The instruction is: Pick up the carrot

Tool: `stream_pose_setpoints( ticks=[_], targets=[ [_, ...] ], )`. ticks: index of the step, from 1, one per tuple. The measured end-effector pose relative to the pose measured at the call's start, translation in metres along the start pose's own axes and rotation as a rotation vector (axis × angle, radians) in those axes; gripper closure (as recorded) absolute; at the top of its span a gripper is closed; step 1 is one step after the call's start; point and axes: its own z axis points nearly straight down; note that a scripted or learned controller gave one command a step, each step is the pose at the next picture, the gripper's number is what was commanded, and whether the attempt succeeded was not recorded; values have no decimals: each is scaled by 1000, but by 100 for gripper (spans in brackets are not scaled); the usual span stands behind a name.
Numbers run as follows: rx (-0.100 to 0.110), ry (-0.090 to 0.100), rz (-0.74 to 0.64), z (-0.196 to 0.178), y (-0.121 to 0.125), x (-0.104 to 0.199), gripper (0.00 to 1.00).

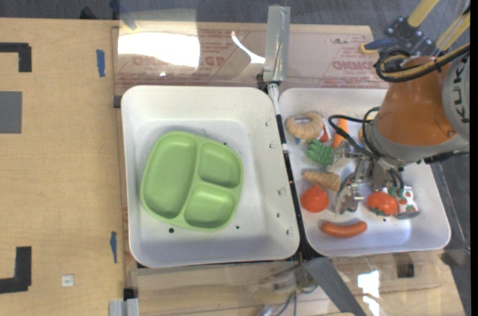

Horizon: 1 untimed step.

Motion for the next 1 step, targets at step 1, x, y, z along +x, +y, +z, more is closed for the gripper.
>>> stream_pose_setpoints(
  ticks=[1],
  targets=[
    [0,14,163,6,4,-63,0]
  ],
)
